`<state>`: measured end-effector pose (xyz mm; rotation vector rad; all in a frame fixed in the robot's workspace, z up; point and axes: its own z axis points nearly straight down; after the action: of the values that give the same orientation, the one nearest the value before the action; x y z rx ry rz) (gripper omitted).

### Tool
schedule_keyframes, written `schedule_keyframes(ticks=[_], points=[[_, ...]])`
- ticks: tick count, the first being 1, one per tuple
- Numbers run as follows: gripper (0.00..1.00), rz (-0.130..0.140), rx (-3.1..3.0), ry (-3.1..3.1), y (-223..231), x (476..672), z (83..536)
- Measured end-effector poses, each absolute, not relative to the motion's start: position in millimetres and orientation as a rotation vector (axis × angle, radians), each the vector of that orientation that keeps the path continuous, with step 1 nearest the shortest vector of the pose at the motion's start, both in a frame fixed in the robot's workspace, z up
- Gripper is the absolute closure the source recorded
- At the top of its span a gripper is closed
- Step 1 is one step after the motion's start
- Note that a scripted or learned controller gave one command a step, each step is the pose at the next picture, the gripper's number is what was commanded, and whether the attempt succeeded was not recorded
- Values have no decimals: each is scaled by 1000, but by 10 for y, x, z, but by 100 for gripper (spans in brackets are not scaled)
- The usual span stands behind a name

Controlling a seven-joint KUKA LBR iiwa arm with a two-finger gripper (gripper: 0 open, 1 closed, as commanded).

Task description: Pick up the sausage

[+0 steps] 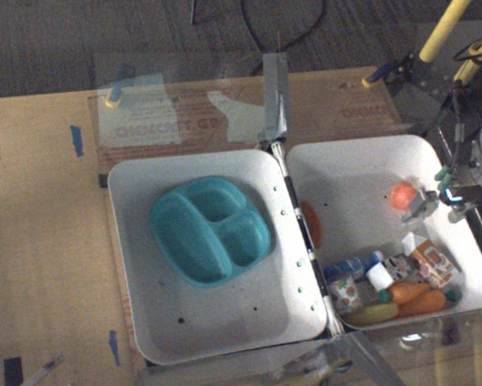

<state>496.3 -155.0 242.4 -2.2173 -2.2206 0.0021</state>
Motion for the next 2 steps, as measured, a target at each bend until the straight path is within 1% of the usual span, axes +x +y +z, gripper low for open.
schedule_keyframes(ticks=[1, 2], points=[[0, 0, -2153, -2290, -883, 5637, 1924], [0, 3, -2100, -2333, 156, 5315, 1842]])
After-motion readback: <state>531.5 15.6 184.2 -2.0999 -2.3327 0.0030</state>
